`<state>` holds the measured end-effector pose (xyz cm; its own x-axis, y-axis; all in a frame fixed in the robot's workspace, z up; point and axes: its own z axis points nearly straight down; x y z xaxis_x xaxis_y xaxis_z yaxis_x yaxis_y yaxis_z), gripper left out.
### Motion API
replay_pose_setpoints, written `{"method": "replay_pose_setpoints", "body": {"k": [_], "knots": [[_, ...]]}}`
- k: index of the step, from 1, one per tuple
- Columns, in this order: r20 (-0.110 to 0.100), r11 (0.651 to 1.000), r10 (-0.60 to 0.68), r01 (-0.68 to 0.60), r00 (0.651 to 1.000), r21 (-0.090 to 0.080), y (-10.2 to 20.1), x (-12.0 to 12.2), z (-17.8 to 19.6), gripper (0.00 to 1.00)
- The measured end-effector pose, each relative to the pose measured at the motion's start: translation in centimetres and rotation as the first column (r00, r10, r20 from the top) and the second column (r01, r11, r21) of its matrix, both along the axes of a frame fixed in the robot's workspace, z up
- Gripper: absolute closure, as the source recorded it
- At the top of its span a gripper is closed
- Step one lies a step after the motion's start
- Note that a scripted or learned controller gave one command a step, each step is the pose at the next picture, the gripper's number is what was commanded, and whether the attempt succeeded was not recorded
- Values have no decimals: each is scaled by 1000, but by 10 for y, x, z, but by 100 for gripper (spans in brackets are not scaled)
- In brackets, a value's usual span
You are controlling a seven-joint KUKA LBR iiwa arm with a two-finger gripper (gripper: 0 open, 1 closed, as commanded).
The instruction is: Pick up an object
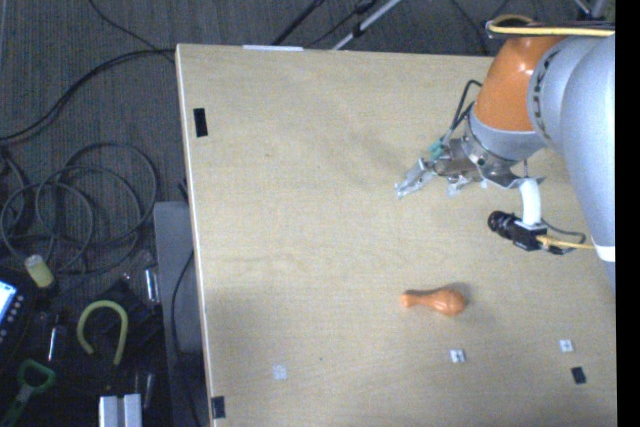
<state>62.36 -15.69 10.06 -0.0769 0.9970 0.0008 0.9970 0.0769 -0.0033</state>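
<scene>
Pear-shaped orange object [436, 301] lies on its side on the tan table [300, 215], toward the near right part of the surface, narrow end pointing left. Nothing touches it. Arm [570, 105] reaches in from the right, grey with an orange band above the wrist. Hand [415, 180] sits over the table's right-centre, well apart from the object and farther from the camera, fingers pointing left. Whether they are spread or closed cannot be told. Nothing is seen between them. Cables [80, 195] lie on the floor at left.
</scene>
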Motion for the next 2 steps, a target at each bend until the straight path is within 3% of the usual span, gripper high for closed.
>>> {"method": "replay_pose_setpoints", "body": {"k": [1, 2], "knots": [[2, 993, 121, -121, 993, -4, -68, 45, -16, 0], [2, 972, 233, -233, 972, -3, -24, 45, -16, 0]]}}
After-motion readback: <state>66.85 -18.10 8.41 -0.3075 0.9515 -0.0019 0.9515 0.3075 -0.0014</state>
